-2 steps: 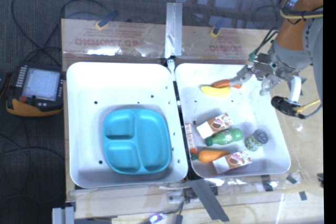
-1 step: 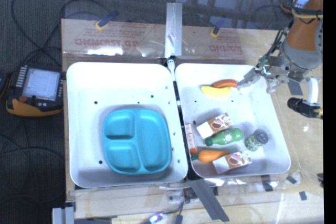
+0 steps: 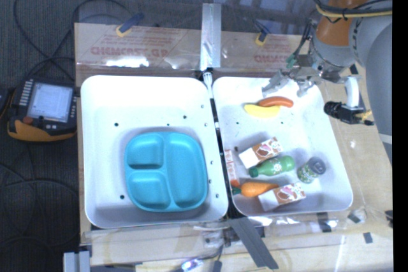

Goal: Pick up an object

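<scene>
Two white bins sit side by side, and you should take the right bin (image 3: 331,156) as your landmark. Along its near wall lie a small printed carton (image 3: 285,195) and a smooth tapered carrot (image 3: 257,188), touching each other. Just behind them, toward the bin's middle, you have a glossy green bottle (image 3: 274,167) lying on its side, a second carton (image 3: 261,151) against it, and a dark round can (image 3: 312,169) near the bin's right wall. Farther back, close to the far wall, a yellow banana (image 3: 262,111) lies flat with a red-orange sausage (image 3: 276,101) resting along its upper edge. To the left of your landmark, the left bin (image 3: 102,105) holds a blue divided plate (image 3: 167,170), matte plastic with three hollows.

The gripper (image 3: 294,79) hangs over the far right corner of the right bin, just beyond the sausage. Its pale fingers (image 3: 278,82) appear spread apart, with nothing between them.

You would do best, I judge, to go for the sausage or the banana, the nearest pieces. Both are low, rounded and slick, so bring the fingers down across the narrow width, not along the length, and settle fully before closing, lest it roll out. Watch the far wall.
</scene>
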Action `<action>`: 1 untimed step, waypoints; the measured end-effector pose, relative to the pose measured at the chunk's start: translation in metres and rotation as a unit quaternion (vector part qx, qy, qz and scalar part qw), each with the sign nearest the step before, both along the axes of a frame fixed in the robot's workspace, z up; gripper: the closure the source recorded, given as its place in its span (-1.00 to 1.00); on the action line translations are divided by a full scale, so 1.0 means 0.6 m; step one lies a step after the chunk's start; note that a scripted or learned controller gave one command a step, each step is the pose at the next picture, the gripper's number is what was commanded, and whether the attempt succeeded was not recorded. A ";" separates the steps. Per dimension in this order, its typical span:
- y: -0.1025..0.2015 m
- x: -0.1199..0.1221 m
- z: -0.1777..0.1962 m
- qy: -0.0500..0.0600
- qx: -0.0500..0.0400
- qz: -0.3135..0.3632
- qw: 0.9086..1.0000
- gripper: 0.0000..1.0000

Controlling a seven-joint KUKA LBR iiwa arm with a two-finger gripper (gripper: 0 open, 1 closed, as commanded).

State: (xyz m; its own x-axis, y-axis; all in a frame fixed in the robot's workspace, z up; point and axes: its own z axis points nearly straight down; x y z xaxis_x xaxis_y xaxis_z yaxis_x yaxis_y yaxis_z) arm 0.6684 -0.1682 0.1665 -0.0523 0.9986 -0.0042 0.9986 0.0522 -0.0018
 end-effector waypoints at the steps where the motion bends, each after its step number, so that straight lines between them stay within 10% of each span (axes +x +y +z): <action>1: 0.050 -0.025 -0.131 0.000 -0.002 0.082 0.997 -1.00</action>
State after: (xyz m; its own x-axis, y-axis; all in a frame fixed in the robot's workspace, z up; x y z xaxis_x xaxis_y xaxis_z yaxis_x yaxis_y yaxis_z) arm 0.6532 -0.1384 0.0882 -0.2138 0.9768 -0.0073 0.9769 0.2138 -0.0029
